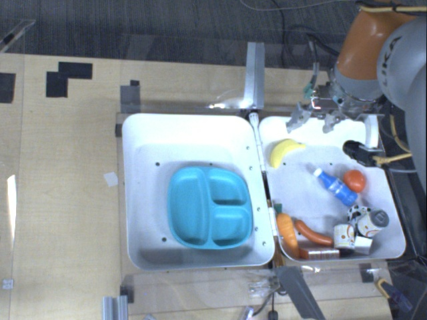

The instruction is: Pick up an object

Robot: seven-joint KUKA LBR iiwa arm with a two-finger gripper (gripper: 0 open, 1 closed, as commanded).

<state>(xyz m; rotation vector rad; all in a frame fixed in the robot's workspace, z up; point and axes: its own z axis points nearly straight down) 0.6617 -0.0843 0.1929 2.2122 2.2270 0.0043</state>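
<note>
My gripper [313, 120] hangs over the far edge of the right bin [385, 187], its two grey fingers spread apart with nothing between them. A yellow banana [283, 151] lies just below and left of it, near the bin's far left corner. Further toward the front lie a blue bottle [335, 186] and an orange-red ball [355, 179]. Along the front wall sit a carrot [287, 229], a red-brown sausage [312, 233] and a small white and grey toy [360, 225].
The left bin [143, 152] holds a blue divided plate [210, 207]. A metal post [255, 75] stands at the back between the bins. The grey arm with its orange band [363, 42] fills the upper right. Black cables trail over the right bin's far right corner.
</note>
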